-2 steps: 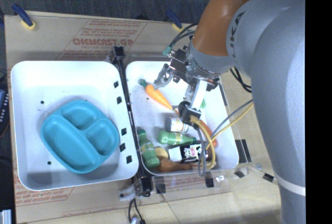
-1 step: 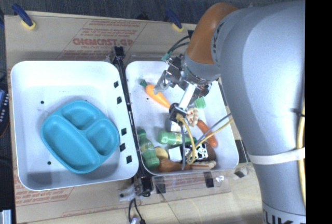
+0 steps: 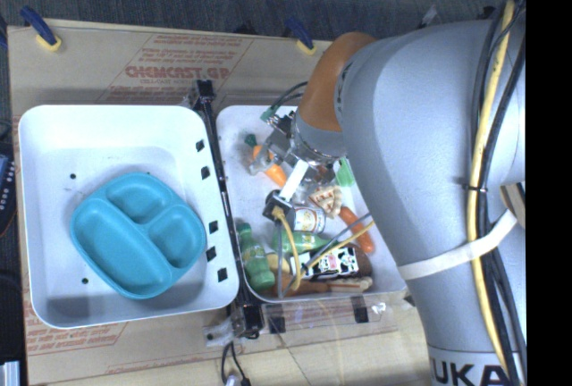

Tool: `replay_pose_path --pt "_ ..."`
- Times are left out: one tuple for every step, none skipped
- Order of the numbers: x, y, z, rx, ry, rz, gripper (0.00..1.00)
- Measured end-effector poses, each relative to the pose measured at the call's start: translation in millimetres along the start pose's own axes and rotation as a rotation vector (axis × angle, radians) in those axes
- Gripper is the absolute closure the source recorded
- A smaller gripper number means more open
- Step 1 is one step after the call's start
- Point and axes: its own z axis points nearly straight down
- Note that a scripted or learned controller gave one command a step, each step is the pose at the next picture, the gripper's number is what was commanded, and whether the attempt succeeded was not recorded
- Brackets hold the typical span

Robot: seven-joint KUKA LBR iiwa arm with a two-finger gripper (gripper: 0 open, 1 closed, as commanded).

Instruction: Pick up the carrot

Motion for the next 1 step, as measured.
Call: replay_pose_path --pt "1.6 -0.3 -11.5 0.005 0.001 -0.009 1.0"
